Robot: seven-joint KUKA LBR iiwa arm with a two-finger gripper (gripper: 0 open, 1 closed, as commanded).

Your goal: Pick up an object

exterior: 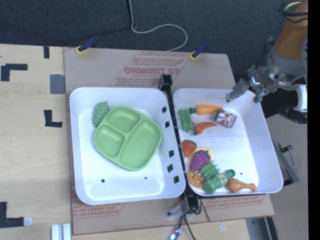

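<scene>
The arm (292, 39) hangs over the far right corner of the right bin (265, 134), its gripper (244, 91) splayed open and holding nothing, apparently poised above the toys. That bin holds the pickable clutter: a small can (225, 118) nearest the fingers, a carrot (207, 109), purple grapes (199, 160). The left bin (80, 134) carries a green divided plate (128, 138) with green grapes (100, 113) beside it.

Open white floor across the right half of the right bin (260, 134), free for a descent. Crowded along its left wall: carrot (207, 109), can (225, 118), green beans (185, 119), then a tight heap near the front with purple grapes (199, 160). Left bin (80, 134) largely taken by a green divided plate (128, 138).
</scene>
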